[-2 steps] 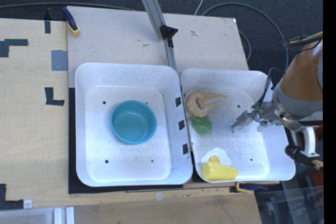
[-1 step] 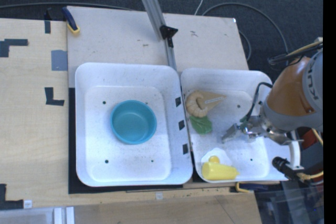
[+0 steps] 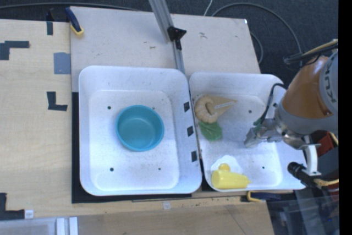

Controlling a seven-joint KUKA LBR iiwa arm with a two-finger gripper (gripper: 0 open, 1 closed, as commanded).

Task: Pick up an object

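My gripper (image 3: 254, 136) hangs low over the right bin (image 3: 269, 85), near its right side, with the orange-banded arm behind it. Nothing shows between its fingers. A tan ice-cream-cone toy (image 3: 211, 108) lies at the bin's upper left, and a green leafy piece (image 3: 211, 130) sits just below it. A yellow toy (image 3: 228, 178) rests at the bin's front edge, left of and below the gripper. A blue bowl (image 3: 140, 127) stands in the middle of the left bin (image 3: 99, 85).
A grey metal pole (image 3: 159, 0) slants across the bench behind the bins, ending at a black clamp (image 3: 176, 33). Cables loop on the dark floor behind. A blue-and-yellow clamp (image 3: 73, 21) grips the bench's back left corner.
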